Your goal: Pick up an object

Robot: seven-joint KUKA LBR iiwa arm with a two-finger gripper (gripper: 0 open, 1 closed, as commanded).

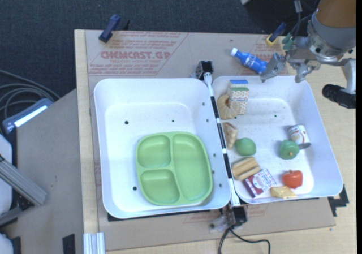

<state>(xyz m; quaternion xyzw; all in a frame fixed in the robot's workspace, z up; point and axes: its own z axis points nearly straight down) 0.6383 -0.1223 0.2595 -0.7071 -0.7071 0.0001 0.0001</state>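
Note:
My gripper (pixel 284 72) hangs above the far edge of the right bin (pixel 318 112), its two fingers spread apart with nothing between them. Below it in that bin lie a small carton (pixel 238 97), a pale pastry (pixel 225 107), a green lime (pixel 245 146), a green apple (pixel 289 149), a small can (pixel 297 134), a red tomato (pixel 292 179), a bread roll (pixel 245 167) and a red packet (pixel 260 182). The carton is the closest of these to the gripper, down and to its left.
A blue bottle (pixel 249 60) lies on the bench just outside the right bin, left of the gripper. The left bin (pixel 113 111) holds a green divided plate (pixel 172 167). A black clip (pixel 205 68) sits where the bins meet.

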